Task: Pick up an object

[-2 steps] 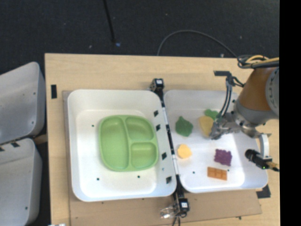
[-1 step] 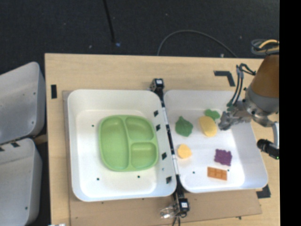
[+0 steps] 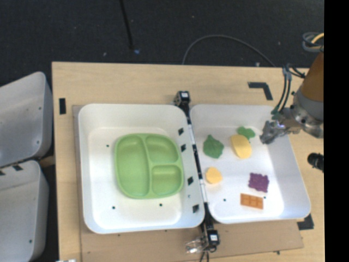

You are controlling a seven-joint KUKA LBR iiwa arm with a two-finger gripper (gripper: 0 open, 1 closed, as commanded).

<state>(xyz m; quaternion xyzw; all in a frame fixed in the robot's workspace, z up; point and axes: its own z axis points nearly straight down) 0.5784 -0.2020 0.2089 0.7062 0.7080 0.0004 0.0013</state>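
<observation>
The right bin holds several small items: a dark green leafy piece, a smaller green piece, a yellow oblong piece, a small yellow round piece, a purple piece and an orange flat block. My gripper hangs over the right bin's far right side, just right of the small green piece and the yellow oblong piece. Nothing shows between its fingers.
The left bin carries a light green divided plate. A raised divider with black clips runs between the bins. A black cable loops over the bench's far edge. White panels stand left of the bench.
</observation>
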